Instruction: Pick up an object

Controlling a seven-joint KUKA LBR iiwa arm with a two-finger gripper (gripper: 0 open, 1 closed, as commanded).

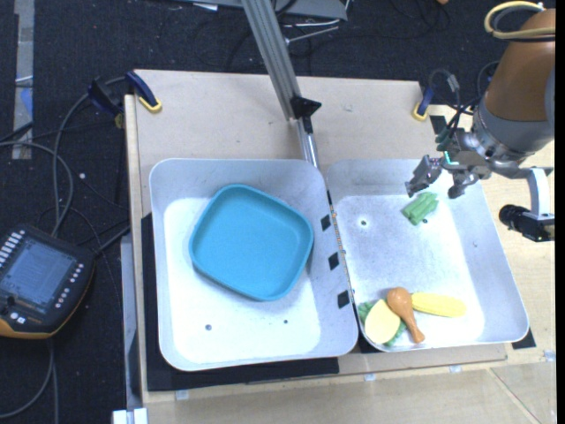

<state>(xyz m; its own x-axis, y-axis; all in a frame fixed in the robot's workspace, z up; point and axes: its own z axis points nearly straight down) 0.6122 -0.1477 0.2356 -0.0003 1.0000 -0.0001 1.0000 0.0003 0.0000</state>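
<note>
Your claw [439,177] is hanging over the far end of the right bin [494,263], with its two dark fingers spread apart and nothing between them, so it's released right now. The closest thing to grab is the green piece [420,208], which lies on the bin floor just below and a touch toward the bin's near side of the fingers. From this slanted look I can't tell how high the claw sits above it, so don't assume you're already at grasp height.

If you're going for the green piece, I'd nudge the claw over so the fingers straddle its narrow width rather than its length. It looks small and elongated, lying at an angle, so rotate the wrist to match before you drop. Come straight down, and only squeeze once the fingers are either side of it. It looks light, so a sideways bump will probably just shove it along the floor.

The other options are bunched in the near corner of that bin: a yellow piece [438,305], an orange drumstick-looking thing [403,309] and a pale yellow-green slice [382,323]. These are touching or overlapping, so harder to single out. The blue plate [252,241] in the left bin [177,316] is wide and flat, probably a poor fit for two fingers.
</note>
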